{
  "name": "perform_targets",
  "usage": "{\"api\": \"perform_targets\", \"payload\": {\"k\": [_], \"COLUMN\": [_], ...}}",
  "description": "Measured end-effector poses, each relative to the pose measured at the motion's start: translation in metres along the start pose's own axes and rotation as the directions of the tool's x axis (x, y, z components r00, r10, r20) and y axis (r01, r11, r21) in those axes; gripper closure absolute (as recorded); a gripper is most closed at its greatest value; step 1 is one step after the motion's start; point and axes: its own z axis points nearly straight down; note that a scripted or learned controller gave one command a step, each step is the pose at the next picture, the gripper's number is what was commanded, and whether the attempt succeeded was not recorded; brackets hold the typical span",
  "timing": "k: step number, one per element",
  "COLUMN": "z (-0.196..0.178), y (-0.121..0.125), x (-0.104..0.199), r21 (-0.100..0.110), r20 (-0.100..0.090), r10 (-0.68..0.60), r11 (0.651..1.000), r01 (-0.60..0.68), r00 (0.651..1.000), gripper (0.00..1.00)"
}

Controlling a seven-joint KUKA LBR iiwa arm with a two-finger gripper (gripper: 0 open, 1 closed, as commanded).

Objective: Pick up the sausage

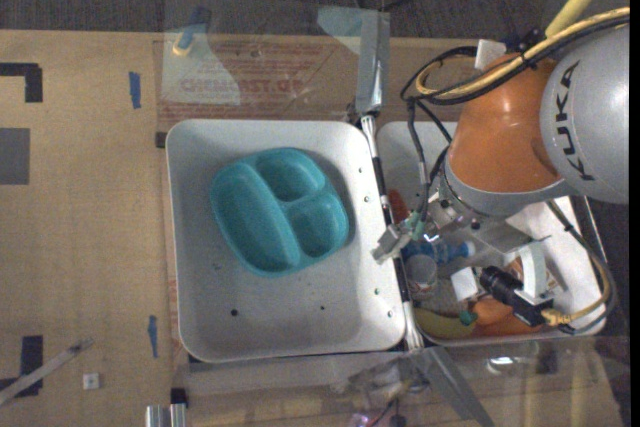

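Tan cardboard covers the bench, with strips of blue tape and black markings toward its left edge. Next we note the left bin, white and shallow, holding a teal divided plate that lies flat in its upper middle, with its three compartments facing up. Behind this bin, a clear plastic sheet is taped down. Moving right, the right bin sits just beside the left one and is largely covered by the arm. Against its left wall lies a small reddish piece that we take for the sausage, though it is too small to be sure. The gripper hangs just below and beside it, low over the bin's left side; we cannot tell whether it is open or closed, nor whether it has hold of anything. Near it stands a small blue-topped container. A yellow banana and an orange object lie along the bin's near wall. Farthest right, the orange band and grey arm loom over the bin.
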Motion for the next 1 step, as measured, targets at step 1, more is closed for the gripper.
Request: {"api": "perform_targets", "payload": {"k": [1], "z": [-0.0623], "y": [-0.0218], "x": [-0.0934], "r21": [-0.001], "r20": [0.002], "r10": [0.048], "r11": [0.999], "r01": [-0.048], "r00": [0.999], "gripper": [0.00]}}
